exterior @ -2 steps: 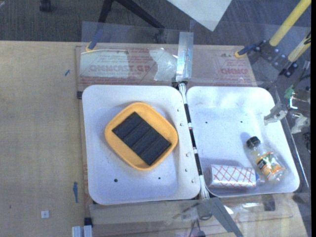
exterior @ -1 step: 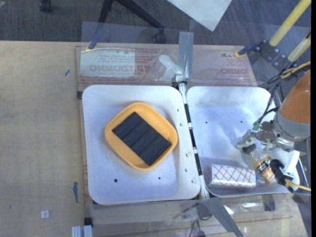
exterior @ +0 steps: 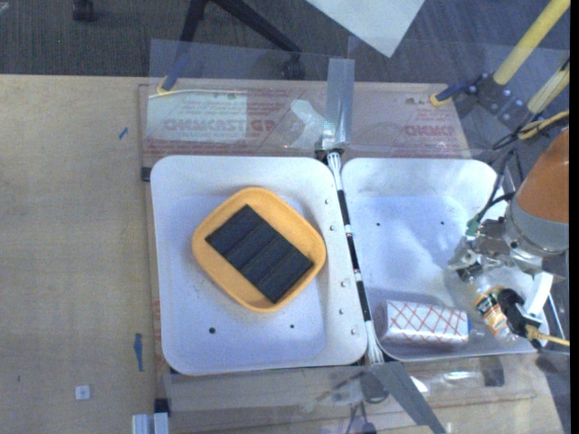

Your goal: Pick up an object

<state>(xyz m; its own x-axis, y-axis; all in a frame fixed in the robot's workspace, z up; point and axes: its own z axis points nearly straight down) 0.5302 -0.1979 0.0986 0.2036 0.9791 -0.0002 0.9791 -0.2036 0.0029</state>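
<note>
In the left bin (exterior: 181,333) lies a yellow square dish (exterior: 210,260) holding a black ribbed pad (exterior: 258,253). The right bin (exterior: 407,215) has a white box with a red criss-cross pattern (exterior: 425,322) near its front edge. A small bottle with an orange label and dark cap (exterior: 495,306) lies at the bin's right side. My gripper (exterior: 472,257) hangs over the right part of this bin, just above and left of the small bottle and to the upper right of the patterned box. The orange band of the arm (exterior: 550,186) rises behind it.
A raised divider (exterior: 348,242) runs between the two bins. Clear plastic sheeting and a grey bracket (exterior: 339,107) stand behind the bins. Cables and a yellow-handled tool (exterior: 534,30) sit at the far right. Bare wooden bench (exterior: 63,242) lies to the left.
</note>
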